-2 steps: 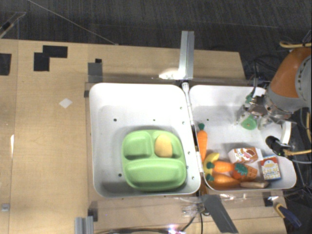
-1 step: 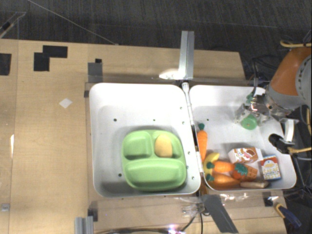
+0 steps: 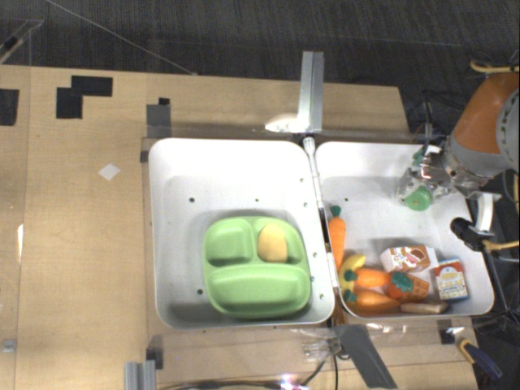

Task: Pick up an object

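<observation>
Arm: my arm (image 3: pixel 487 128) enters from the right, orange band uppermost, wrist bent down over the right bin (image 3: pixel 366 165).
Gripper: my gripper (image 3: pixel 422 181) sits low in that bin's upper right part; a small green object (image 3: pixel 418 199) shows at its tip, but I cannot tell whether it is held.
Open room: bare white floor lies left of my gripper; toys crowd the bin's lower edge.
Carrot (image 3: pixel 336 238): lies along the dividing wall, long axis up-down in the view.
Left bin (image 3: pixel 175 218): holds a green tray (image 3: pixel 256 279) with a yellow piece (image 3: pixel 274 242) in its upper right compartment.
</observation>
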Available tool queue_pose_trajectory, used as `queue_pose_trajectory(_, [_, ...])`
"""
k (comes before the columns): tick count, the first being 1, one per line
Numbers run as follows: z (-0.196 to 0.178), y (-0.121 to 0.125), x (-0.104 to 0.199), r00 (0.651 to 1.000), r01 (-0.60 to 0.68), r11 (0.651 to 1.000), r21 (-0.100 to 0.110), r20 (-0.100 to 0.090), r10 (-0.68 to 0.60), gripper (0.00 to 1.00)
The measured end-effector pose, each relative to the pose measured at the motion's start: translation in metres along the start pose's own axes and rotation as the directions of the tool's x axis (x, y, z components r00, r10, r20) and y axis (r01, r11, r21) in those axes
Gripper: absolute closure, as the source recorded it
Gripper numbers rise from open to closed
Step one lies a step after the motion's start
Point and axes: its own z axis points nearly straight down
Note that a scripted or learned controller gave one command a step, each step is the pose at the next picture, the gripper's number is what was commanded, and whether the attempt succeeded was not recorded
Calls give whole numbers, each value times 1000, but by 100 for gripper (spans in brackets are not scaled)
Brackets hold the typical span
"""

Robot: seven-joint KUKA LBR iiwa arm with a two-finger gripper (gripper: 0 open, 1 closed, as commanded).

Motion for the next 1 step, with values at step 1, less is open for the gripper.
queue_pose_trajectory(1, [-86,0,65,990,-143,990,13,0,143,100])
